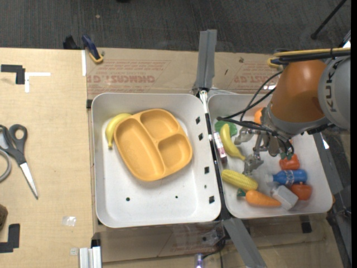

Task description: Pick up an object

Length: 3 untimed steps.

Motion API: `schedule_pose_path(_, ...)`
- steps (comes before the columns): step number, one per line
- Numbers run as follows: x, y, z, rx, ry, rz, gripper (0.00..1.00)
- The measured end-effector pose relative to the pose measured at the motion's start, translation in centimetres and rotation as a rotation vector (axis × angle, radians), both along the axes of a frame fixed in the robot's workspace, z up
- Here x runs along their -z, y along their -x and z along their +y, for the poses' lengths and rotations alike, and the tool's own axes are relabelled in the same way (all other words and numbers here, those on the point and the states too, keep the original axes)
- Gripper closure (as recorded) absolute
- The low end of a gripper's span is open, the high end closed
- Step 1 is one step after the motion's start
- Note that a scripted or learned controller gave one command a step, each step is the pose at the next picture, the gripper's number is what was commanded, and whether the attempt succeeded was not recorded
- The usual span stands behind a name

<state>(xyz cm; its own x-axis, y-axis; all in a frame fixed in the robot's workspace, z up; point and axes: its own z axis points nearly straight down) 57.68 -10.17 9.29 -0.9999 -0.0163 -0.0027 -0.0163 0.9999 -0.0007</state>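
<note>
The arm comes in from the right with its big orange band [298, 94] sitting over the right bin [321, 202], and the gripper [262, 152] hangs down into the middle of that bin's pile of toy food. Its metal parts are a dark tangle against the white floor, and honestly there's no telling from this angle how it's set; nothing is visibly caught in it.

The stuff to pick from is all plastic play food. A yellow banana [230, 141] lies on a slant just left of the gripper, with something green behind it. Just below the gripper is a corn cob [240, 178], pale yellow and knobbly, lying almost flat. Under that an orange carrot [262, 199] points right along the front wall. To the right of the gripper there's a small red-orange piece [289, 162], then a blue bottle-like thing [290, 177], a grey-white block [285, 197] and another red piece [302, 191] beside it.

The left bin [111, 205] holds an orange divided plate [153, 143] with three compartments, tilted a bit, with a second banana [115, 126] curled against its upper-left rim.

Out on the tabletop [44, 121] to the far left lies a pair of scissors [21, 155] with grey handles.
</note>
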Motion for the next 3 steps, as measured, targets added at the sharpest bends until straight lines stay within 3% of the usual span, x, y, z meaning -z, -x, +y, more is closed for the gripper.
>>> schedule_pose_path(1,-0.2,-6.2,-1.1,-0.006,0.001,-0.005,0.00)
schedule_pose_path(2,-1.3,-6.3,-1.1,-0.007,0.003,-0.011,1.00)
schedule_pose_path(3,-1.3,-6.3,-1.1,-0.007,0.003,-0.011,0.00)
